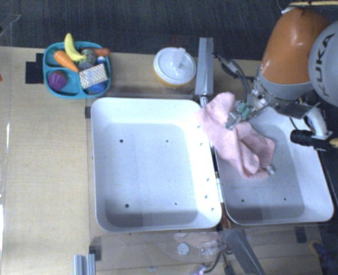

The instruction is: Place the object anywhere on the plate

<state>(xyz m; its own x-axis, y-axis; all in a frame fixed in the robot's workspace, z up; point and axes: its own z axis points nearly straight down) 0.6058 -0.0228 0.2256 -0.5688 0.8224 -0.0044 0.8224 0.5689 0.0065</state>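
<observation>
One pink cloth [238, 137] lies crumpled in the right bin [306, 202], its upper left part draped over that bin's left rim toward the left bin [146, 171]. It spreads from just left of the tool [240, 114] down and to the right beneath it. The tool sits over the cloth's upper middle, touching or pressing into the fabric; whether fabric is pinched between its fingers cannot be told, nor how wide they stand. One arm [298, 50] reaches in from the right, its orange band just up and right of the tool.

Two white bins sit side by side on the surface [37, 171]: the right one under the tool, the left one beside it to the left.

Up and left of the tool, past the bins' far edge, stands one round white lidded cup [175, 66] with a yellow base. Well to the left of that sits one blue tray [77, 70] holding small toy foods: one banana [71, 47], one carrot [65, 60], one purple piece [57, 80], and a few others too small to name.
</observation>
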